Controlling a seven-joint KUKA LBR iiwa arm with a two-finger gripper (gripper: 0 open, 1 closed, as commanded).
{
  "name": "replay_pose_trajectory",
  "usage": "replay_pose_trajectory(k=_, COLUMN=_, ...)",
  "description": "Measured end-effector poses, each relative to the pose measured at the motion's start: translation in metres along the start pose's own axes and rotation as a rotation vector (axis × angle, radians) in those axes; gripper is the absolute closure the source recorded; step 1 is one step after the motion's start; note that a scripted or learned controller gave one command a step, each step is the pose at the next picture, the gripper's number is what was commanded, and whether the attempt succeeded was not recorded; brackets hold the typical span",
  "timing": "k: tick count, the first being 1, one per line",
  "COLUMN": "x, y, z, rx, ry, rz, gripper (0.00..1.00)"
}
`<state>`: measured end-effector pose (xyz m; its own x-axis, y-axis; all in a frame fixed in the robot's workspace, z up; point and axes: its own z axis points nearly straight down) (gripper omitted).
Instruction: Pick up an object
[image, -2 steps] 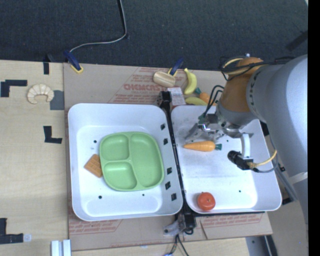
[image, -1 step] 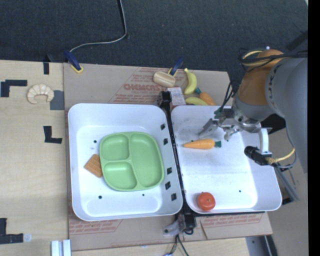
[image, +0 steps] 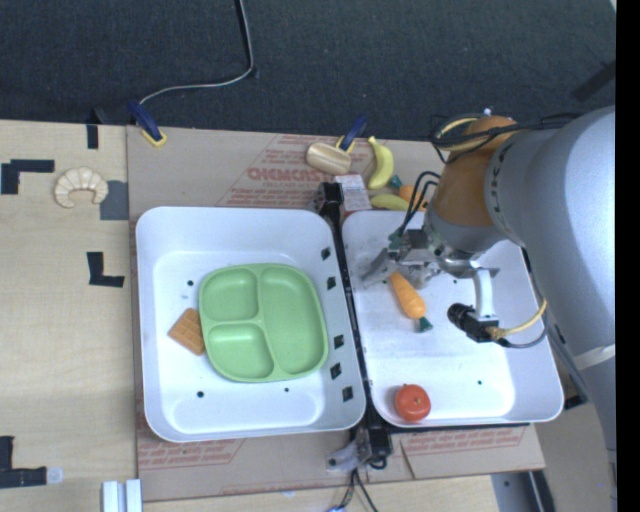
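The gripper (image: 405, 268) hangs low in the right bin (image: 500, 400), near its back left corner, its metal fingers spread just above the carrot (image: 408, 297), a smooth orange cone with a green stub. A round red tomato (image: 411, 402) sits by that bin's front edge. In the left bin (image: 165, 240) lies a glossy green tray (image: 264, 322) with three wells, a tan cracker (image: 187, 331) at its left edge. Behind the bins, on cardboard printed "CHEMCAST" (image: 270, 172), lie a banana (image: 380, 163) and a bread roll (image: 328, 157); a croissant (image: 80, 186) rests at the bench's left edge.
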<state>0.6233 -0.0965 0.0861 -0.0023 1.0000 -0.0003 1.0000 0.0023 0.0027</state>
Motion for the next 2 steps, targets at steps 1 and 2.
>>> replay_pose_trajectory(k=1, x=-0.001, y=0.0, z=-0.01, rx=0.0, ry=-0.002, rz=0.001, gripper=1.0)
replay_pose_trajectory(k=2, x=0.057, y=-0.019, z=-0.099, rx=0.001, ry=0.001, rz=-0.001, gripper=1.0)
